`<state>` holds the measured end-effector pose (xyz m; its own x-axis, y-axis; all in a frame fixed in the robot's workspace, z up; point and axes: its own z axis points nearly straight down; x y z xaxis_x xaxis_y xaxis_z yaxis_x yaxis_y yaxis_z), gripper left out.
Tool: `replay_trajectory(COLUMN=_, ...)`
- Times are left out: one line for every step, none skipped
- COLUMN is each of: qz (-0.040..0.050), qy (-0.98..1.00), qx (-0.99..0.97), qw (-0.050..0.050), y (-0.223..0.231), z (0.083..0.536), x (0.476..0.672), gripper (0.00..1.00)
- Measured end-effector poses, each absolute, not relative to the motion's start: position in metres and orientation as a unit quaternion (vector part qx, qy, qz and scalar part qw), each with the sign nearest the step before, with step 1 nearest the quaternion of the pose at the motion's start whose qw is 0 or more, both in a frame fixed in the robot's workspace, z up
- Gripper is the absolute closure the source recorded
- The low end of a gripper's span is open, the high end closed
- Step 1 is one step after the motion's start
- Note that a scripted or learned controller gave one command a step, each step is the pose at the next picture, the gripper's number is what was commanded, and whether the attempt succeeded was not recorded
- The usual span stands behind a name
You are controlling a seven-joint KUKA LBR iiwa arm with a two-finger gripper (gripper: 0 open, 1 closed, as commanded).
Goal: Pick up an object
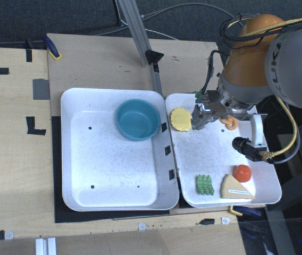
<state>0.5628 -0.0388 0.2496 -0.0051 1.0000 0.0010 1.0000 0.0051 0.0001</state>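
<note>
The gripper is lowered into the right bin, just beside a round yellow object near the bin's far left corner; nothing is seen between its fingers, and their spacing cannot be told. A blue bowl is seen in the left bin, while a green toy, a cheese wedge and a red ball are grouped at the right bin's near edge.

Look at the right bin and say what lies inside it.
The right bin holds a yellow round piece, a green piece, a pale wedge and a red ball. The gripper covers part of the floor.
</note>
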Motion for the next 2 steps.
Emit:
replay_trajectory(qz=0.0001, qy=-0.709, qx=-0.705, qw=0.001, y=0.013, z=0.248, x=0.548, gripper=1.0)
replay_trajectory(qz=0.0005, qy=-0.709, qx=-0.706, qw=0.001, y=0.061, z=0.235, x=0.551, gripper=1.0)
